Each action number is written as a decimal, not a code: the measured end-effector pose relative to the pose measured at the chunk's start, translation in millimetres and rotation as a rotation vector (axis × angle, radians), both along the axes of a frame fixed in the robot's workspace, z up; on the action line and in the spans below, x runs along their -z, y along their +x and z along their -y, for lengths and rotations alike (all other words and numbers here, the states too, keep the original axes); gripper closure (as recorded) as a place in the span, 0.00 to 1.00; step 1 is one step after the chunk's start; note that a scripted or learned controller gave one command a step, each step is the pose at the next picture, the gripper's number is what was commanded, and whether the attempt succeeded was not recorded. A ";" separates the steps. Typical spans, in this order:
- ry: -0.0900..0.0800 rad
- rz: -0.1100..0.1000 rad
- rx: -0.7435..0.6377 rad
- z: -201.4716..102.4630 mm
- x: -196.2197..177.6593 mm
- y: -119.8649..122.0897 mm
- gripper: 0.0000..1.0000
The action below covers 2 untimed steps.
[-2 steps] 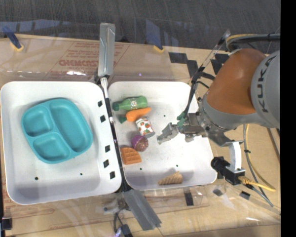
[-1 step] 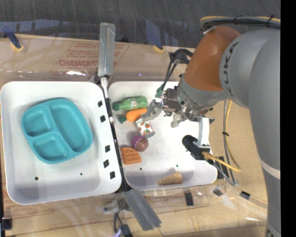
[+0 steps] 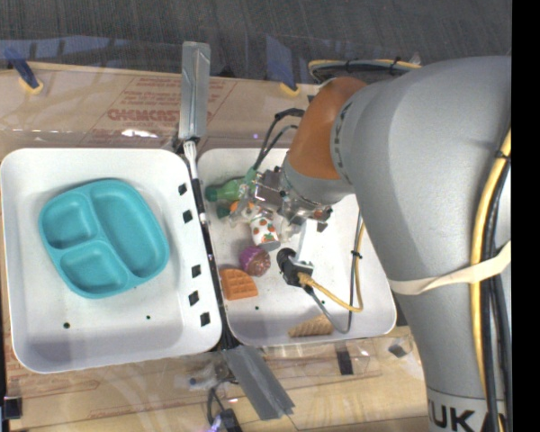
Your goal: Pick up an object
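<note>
The big grey arm (image 3: 414, 196) reaches in over the right bin (image 3: 369, 309). Its gripper (image 3: 268, 194) hangs low near the far left part of that bin, just above a little pile of toys. How the gripper is set there cannot be told, because the wrist hides that part.

Right by the gripper lies a green toy (image 3: 223, 190), close to the bin's left wall. Just nearer sits a small white toy with colored spots (image 3: 265, 232). Next comes a purple ball (image 3: 256, 260), then an orange waffle-like piece (image 3: 238, 284) near the left wall. A tan flat piece (image 3: 310, 328) lies by the near edge.

The left bin (image 3: 36, 331) holds a teal plate with three sections (image 3: 103, 237).

It looks like the reaching-down step, and nothing is lifted. Next, the gripper needs to settle around one toy, likely the green or spotted one, close, and lift straight up.
</note>
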State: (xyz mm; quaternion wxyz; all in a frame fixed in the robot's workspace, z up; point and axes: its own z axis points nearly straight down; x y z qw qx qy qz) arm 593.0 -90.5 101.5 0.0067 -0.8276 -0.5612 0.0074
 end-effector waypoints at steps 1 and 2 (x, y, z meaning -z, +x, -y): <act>0.001 0.005 -0.006 -0.6 -13.4 3.1 1.00; -0.002 0.024 -0.112 -14.4 -124.8 17.6 1.00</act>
